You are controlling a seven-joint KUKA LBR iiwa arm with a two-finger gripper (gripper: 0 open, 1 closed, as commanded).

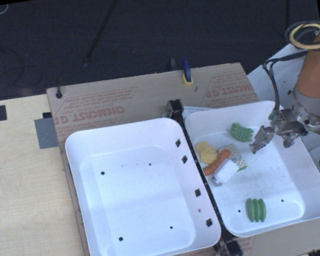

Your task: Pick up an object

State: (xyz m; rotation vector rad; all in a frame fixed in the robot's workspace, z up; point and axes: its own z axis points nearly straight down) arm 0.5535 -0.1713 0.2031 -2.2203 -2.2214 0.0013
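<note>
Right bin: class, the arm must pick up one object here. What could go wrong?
1. The yellow piece, orange stick and white block lie bunched against the divider, so a grab there may catch several or slip.
2. The pincer sits beside the green piece and might knock it aside.

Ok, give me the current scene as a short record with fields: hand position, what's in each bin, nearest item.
hand: over the right bin's upper right, nothing seen between its fingers
right bin: holds green item near hand, yellow item, orange item, white block, green ridged item
left bin: white, beside the right bin
nearest item to hand: green item near hand
</note>
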